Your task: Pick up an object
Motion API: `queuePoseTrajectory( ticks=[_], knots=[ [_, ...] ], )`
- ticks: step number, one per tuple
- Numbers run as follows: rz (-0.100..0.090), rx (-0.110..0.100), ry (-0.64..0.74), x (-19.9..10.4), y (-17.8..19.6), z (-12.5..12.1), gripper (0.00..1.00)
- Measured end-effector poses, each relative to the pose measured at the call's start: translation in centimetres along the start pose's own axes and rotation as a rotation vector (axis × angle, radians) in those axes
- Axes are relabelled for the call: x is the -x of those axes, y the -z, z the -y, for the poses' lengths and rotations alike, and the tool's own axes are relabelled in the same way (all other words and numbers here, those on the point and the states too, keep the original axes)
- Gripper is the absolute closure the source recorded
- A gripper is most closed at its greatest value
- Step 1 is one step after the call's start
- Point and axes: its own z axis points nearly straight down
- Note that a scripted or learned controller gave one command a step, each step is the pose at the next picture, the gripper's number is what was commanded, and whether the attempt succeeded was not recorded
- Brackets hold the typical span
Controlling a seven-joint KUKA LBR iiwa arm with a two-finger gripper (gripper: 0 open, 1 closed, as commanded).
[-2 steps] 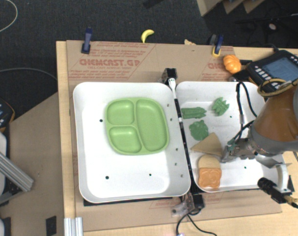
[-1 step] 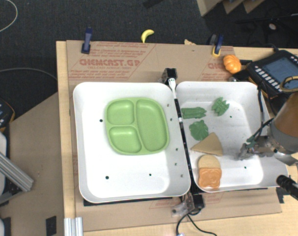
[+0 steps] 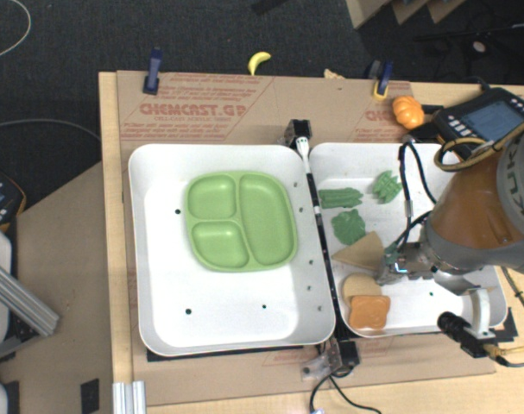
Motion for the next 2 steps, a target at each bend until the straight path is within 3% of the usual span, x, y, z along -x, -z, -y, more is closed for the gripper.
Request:
queuePoseTrajectory(
  ticks=[2],
  knots=[
    [0.008,0.01,-0.004,5.2,0.2,-14.0,1.0]
  ],
)
